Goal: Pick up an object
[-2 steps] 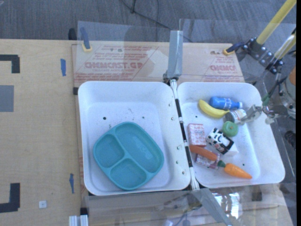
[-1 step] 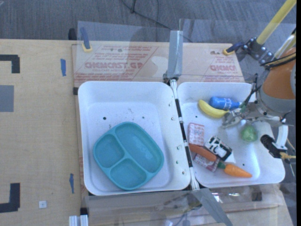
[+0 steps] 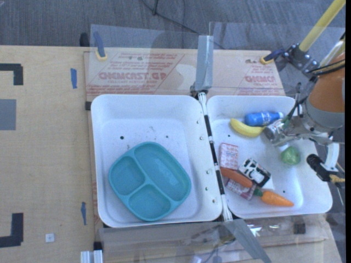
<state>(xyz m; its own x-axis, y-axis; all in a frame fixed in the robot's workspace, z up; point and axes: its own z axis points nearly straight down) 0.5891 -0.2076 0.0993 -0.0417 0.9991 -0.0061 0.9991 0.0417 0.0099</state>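
Observation:
The right bin (image 3: 315, 201) holds several objects. A yellow banana (image 3: 244, 127) and a blue bottle (image 3: 261, 118) lie at its back. A green ball (image 3: 290, 156) sits toward the right. Near the middle are a red-and-white packet (image 3: 228, 156) and a black-and-white object (image 3: 255, 171). An orange carrot (image 3: 276, 199) lies at the front, with another orange-red piece (image 3: 237, 177) beside it. My gripper (image 3: 273, 133) hangs over the right bin's back half, just right of the banana, below the bottle and up-left of the green ball. Nothing shows in its grasp.
The left bin (image 3: 109, 114) holds a teal divided plate (image 3: 149, 181). A grey divider post (image 3: 204, 59) stands behind the seam between the bins. The arm's orange band (image 3: 328, 92) and a black part (image 3: 322, 169) overhang the right bin's right edge.

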